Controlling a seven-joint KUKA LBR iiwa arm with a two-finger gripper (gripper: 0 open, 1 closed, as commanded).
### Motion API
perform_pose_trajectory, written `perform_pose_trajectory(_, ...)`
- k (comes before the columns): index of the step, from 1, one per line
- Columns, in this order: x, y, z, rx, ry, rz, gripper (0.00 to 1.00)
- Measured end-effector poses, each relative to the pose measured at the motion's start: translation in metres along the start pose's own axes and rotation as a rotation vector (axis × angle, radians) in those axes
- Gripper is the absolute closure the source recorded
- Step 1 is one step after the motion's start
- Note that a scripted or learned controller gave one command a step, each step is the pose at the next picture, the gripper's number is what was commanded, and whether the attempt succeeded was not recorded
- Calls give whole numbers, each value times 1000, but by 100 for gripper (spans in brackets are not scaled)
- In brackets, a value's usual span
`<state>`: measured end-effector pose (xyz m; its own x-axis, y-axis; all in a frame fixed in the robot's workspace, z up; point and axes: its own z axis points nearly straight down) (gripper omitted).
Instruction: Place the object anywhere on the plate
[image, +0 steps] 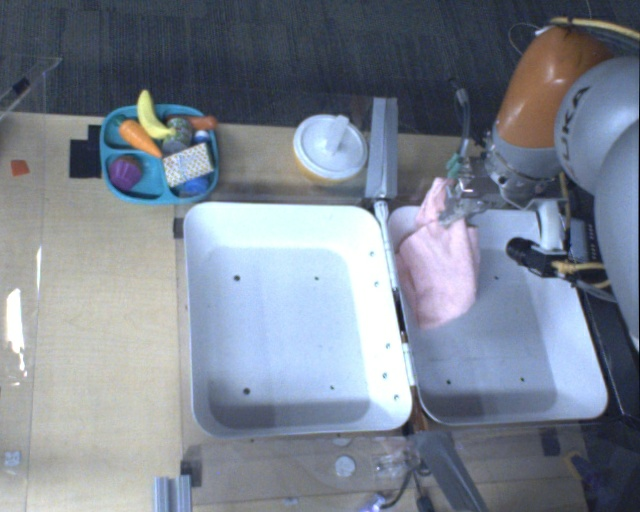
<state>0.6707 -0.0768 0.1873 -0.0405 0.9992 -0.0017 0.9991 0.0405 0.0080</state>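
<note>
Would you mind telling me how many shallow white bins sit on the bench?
2. The left shallow white bin lies mid-bench; the right shallow white bin sits beside it, under the gripper and a hanging pink cloth. None seems hidden.

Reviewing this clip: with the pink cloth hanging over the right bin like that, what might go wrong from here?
1. The hand seems to pinch only the top corner of the pink cloth; most of it hangs free, so it may slip out.
2. The cloth's lower part drapes near the left wall of the right bin and could drag or snag on it when carried.
3. The blue plate is crowded with toy food, so a limp cloth may land partly off it.
</note>
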Motion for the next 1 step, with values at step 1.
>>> perform_pose_trajectory(1,2,3,-40,-2,0,-9,100)
